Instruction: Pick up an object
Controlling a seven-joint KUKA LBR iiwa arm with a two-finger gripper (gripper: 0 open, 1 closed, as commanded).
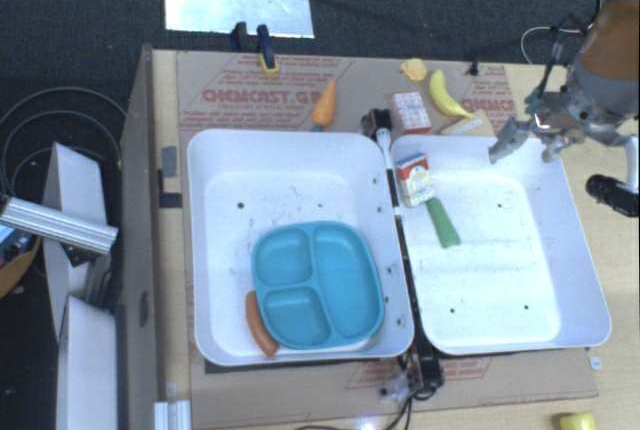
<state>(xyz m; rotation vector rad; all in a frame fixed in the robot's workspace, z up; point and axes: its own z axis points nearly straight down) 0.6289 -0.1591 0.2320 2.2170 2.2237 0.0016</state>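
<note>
In the right bin (560, 318) you had two candidates: a green cylinder (443, 223) lying at a slant near the left wall, and a small red-and-white carton (414, 180) just above it, touching or nearly touching its upper end. Nothing lay on top of either. The left bin (215, 218) carried a blue divided plate (318, 283) with an orange sausage (261, 323) tucked against its lower left rim. Behind the bins, on the table (240, 93), you could see a carrot (324, 104), a small patterned box (411, 111) and a banana (446, 96). Your gripper (527, 142) hung over the right bin's far right corner, fingers spread apart and holding nothing, well apart from the cylinder and carton.
</note>
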